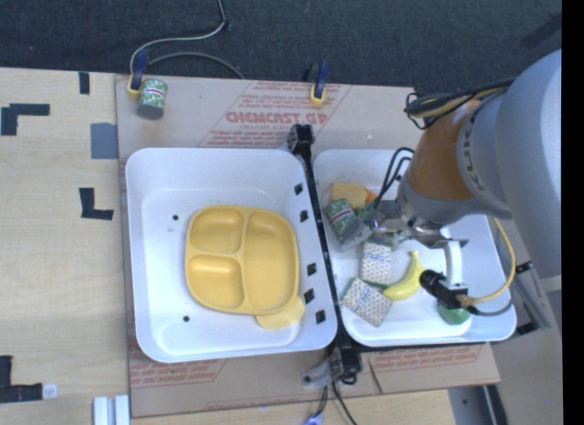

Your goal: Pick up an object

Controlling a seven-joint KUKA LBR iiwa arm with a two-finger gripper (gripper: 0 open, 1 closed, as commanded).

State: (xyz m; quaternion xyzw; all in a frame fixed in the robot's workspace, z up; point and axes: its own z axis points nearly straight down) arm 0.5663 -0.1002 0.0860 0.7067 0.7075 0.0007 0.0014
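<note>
The gripper (394,222) is low in the right bin (493,327), just above the small things. How wide the fingers are cannot be told, and nothing is seen held between them.

For a good pick, one thing should be chosen, perhaps the banana (405,281) at about 6 o'clock from the gripper. The fingers should be brought straight down around it, then closed slowly.

Counted in the right bin: one banana, two patterned packets (367,301), one small can (342,219), one green thing (453,313). One yellow tray (242,260) lies in the left bin (155,186). One more can (151,97) stands on the surface (55,259).
</note>
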